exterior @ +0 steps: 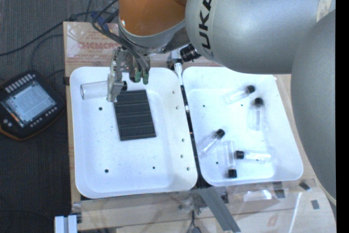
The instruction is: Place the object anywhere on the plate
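Fingers [113, 86] apparently clamped on a clear vial [94, 90], just off the dark ribbed plate's [134, 114] top-left corner in the left bin [163, 172]. Best shifted over the plate's middle, lowered close, then released gently to prevent rolling.

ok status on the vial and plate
Pincer over left white bin, at clear glass vial. Vial off ridged black plate. Nothing on plate.

You see two bins side by side. In the left bin [92, 172] the plate [134, 115] lies near the middle, toward the back. The gripper [126, 82] hangs over its back edge, and a vial [94, 90] lies just left of it. Several vials [240, 154] are scattered in the right bin [283, 117].
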